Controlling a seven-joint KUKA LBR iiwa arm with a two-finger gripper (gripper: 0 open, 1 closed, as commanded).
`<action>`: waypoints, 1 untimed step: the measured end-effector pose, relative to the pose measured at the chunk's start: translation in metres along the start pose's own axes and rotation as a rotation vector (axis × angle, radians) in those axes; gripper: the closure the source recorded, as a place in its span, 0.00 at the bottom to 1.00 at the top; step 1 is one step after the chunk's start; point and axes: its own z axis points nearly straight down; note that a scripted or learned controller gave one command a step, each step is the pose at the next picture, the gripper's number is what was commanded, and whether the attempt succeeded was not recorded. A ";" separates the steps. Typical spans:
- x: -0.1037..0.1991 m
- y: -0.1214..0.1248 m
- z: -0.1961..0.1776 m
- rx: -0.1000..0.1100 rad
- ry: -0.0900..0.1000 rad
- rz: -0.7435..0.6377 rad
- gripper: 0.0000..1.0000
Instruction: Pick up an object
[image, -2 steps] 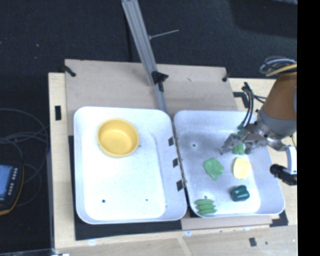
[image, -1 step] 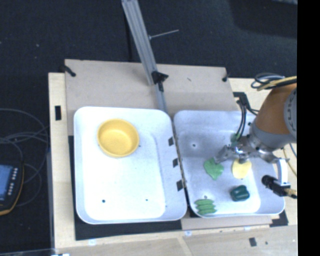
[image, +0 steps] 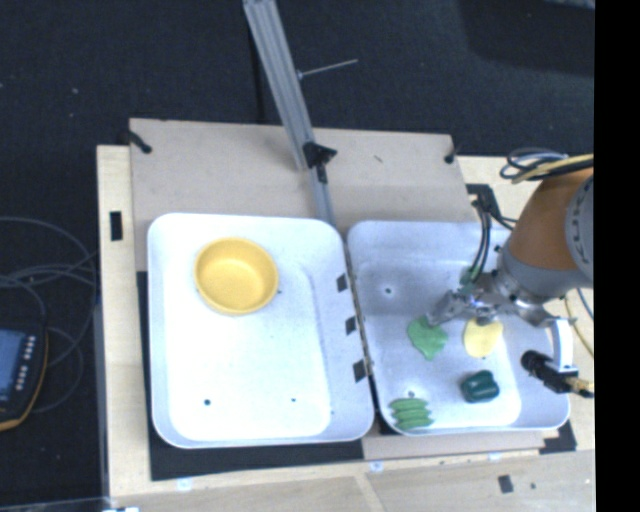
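Note:
In the right bin (image: 400, 250) lie a light green flat piece (image: 428, 339), a yellow piece (image: 481, 339), a dark green block (image: 479, 386) and a ridged pale green piece (image: 409, 411). My gripper (image: 447, 311) reaches in from the right and hangs low over the bin's middle. Its tip is just above the upper edge of the light green flat piece, with the yellow piece close to its right. I cannot see whether it touches either one. The grey and orange arm (image: 545, 235) covers the bin's upper right part.
The left bin (image: 250, 400) holds a yellow bowl (image: 236, 275) at its upper left. A grey metal pole (image: 285, 85) slants down to the gap between the bins. Black clips (image: 352, 325) mark the shared wall.

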 end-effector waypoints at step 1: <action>0.000 0.000 -0.010 -0.001 0.002 0.001 1.00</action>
